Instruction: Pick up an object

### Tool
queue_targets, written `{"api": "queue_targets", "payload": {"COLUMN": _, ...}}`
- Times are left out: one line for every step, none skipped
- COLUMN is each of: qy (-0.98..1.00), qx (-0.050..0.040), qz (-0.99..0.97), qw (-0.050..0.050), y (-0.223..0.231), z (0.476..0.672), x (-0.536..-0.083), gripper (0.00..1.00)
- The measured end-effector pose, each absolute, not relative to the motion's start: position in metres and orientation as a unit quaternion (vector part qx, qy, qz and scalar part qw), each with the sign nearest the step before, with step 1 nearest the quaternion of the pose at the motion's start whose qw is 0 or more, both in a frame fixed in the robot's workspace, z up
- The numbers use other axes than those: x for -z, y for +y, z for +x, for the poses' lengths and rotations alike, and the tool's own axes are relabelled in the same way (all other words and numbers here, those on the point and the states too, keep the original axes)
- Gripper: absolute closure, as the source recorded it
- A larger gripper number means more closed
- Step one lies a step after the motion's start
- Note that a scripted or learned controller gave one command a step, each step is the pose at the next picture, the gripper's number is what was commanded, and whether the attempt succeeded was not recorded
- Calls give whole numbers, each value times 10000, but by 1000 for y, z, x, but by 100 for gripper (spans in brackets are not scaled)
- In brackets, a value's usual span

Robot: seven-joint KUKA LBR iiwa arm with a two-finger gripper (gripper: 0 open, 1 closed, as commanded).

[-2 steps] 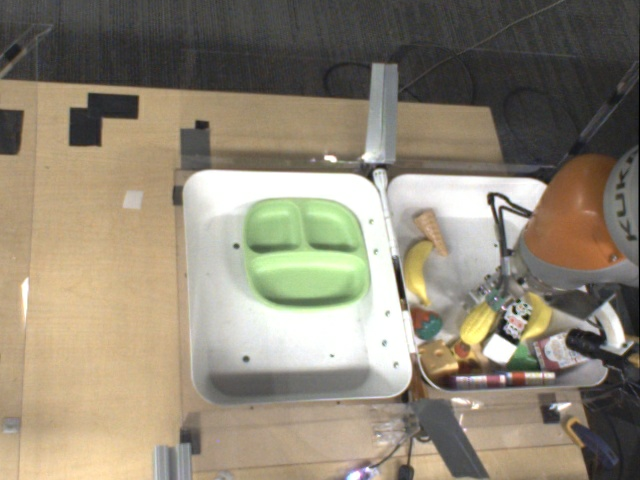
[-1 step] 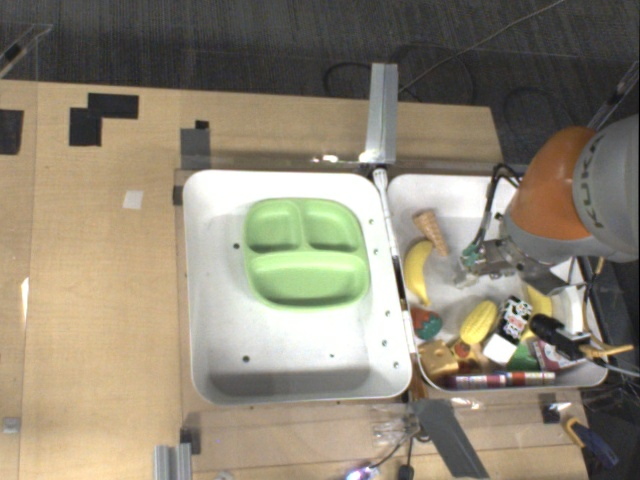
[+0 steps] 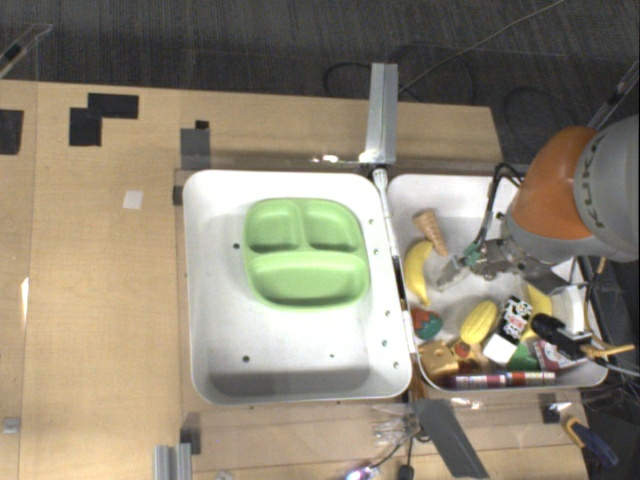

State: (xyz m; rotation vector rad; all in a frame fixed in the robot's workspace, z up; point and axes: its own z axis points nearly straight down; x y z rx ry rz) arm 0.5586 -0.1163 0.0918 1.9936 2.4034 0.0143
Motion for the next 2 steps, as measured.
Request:
{"api": "queue_targets", "payload": {"qy": 8353, "qx": -13, "qz": 5498, "qw": 23, "y": -144, "z": 520, "x": -105, "gripper": 0}}
{"api": "queue_targets", "payload": {"qy": 8356, "qx": -29, "qz": 5493, "qw": 50, "y": -144, "z": 523, "x": -116, "gripper": 100}}
